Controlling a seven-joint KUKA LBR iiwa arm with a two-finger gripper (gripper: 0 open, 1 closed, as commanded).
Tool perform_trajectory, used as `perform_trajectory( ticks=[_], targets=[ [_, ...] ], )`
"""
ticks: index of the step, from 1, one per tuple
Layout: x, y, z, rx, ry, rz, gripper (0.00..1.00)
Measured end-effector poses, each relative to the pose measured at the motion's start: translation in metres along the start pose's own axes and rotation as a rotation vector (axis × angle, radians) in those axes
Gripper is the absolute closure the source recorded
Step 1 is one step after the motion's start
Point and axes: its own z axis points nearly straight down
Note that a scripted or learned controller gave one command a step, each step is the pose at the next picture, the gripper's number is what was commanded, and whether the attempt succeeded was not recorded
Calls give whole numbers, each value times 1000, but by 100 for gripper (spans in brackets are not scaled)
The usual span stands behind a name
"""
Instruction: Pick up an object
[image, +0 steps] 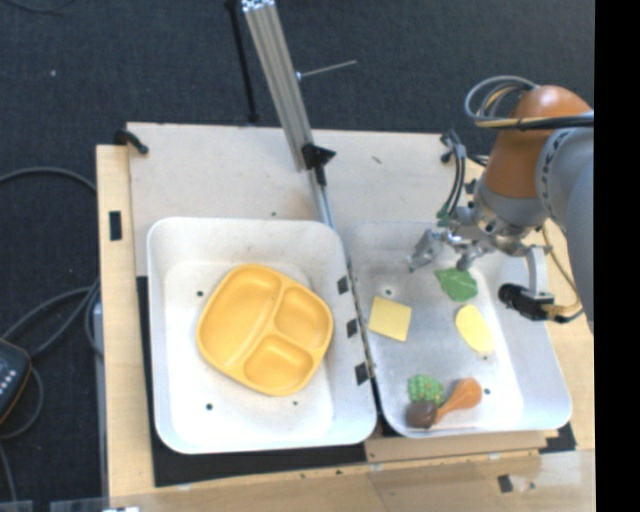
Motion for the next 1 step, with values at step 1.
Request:
perform_trajectory(
  ticks=[1],
  targets=[
    [-1, 2, -16, -9, -1, 1, 100]
  ],
)
